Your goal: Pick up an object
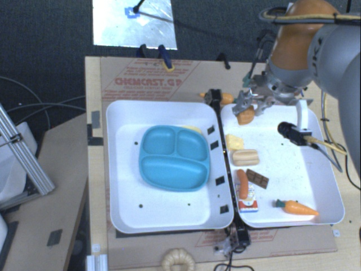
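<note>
One legible word, seemingly "CHEMCAST", marks the cardboard [148,79].

A bench [186,75] covered by a brown cardboard sheet with red printed letters is seen. Two shallow white bins are placed on it side by side: the left bin [121,151] and the right bin [321,179], with their inner walls touching along the middle. A blue clamp [165,57] is fixed at the far edge of the bench. A small orange thing [224,99] is found on the cardboard just behind the bins. A pale ring-shaped thing [179,259] is lying at the near edge.
</note>
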### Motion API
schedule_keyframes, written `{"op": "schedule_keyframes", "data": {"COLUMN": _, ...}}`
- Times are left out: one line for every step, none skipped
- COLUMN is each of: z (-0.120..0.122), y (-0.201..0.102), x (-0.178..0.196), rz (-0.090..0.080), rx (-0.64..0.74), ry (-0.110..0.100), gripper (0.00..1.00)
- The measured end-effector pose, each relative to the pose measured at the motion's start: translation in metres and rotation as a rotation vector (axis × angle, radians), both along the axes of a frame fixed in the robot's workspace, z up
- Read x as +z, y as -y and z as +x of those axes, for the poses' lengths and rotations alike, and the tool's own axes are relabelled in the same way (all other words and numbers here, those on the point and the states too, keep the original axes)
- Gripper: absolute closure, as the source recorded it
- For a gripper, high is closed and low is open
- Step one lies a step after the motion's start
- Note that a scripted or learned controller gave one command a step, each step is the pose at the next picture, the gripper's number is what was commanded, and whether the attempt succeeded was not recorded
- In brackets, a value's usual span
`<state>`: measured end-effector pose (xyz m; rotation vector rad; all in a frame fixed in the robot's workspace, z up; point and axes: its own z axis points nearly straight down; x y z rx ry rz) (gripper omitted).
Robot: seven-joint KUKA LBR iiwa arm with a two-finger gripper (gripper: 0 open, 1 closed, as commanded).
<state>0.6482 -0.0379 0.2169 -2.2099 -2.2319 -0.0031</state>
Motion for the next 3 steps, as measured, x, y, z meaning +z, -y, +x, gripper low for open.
{"op": "schedule_keyframes", "data": {"z": -0.016, "y": -0.031, "x": 0.015, "rz": 0.0, "rx": -0.001, "ry": 0.001, "gripper": 1.0}}
{"op": "schedule_keyframes", "data": {"z": -0.018, "y": -0.035, "x": 0.018, "rz": -0.001, "rx": -0.003, "ry": 0.001, "gripper": 1.0}}
{"op": "schedule_keyframes", "data": {"z": -0.026, "y": -0.029, "x": 0.001, "rz": -0.003, "rx": -0.009, "ry": -0.001, "gripper": 1.0}}
